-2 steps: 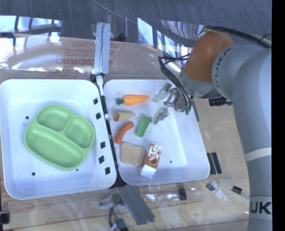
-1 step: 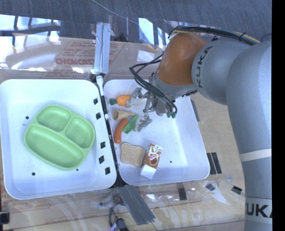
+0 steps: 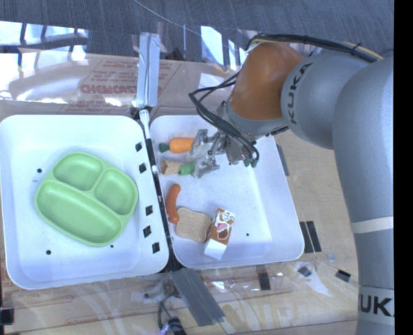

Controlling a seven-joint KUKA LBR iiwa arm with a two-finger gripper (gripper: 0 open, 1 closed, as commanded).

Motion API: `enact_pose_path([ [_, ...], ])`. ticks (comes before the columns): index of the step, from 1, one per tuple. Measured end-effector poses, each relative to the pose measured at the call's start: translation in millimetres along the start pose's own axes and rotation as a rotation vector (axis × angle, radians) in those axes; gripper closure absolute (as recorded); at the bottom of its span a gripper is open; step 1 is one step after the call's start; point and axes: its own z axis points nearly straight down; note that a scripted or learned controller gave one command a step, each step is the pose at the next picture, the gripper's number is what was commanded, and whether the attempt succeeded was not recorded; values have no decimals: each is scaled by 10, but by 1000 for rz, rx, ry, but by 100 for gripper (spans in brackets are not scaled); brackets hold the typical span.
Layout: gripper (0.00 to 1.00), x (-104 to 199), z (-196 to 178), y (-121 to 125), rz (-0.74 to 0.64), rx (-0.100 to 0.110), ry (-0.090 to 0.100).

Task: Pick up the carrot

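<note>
White bins [image 3: 276, 222] side by side on bench; carrot [image 3: 181, 145] in right bin beside pincer [image 3: 208, 153], pincer state unclear.

Two white bins are seen side by side: a left bin [image 3: 11, 208] and a right bin [image 3: 276, 215]. One green divided plate [image 3: 86, 198] is counted in the left bin. In the right bin, one carrot [image 3: 181, 145], one sausage [image 3: 173, 202], one slice of bread [image 3: 193, 225] and one small carton [image 3: 220, 233] are counted. One gripper [image 3: 208, 158] is seen, near the carrot.
</note>
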Motion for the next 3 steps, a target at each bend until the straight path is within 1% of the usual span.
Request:
enact_pose_path([
  [1, 100, -241, -899, 567, 273, 1, -3],
  [2, 100, 59, -886, 1388, -216, 0, 2],
  [3, 100, -97, -1645, 1951, -44, 0, -3],
])
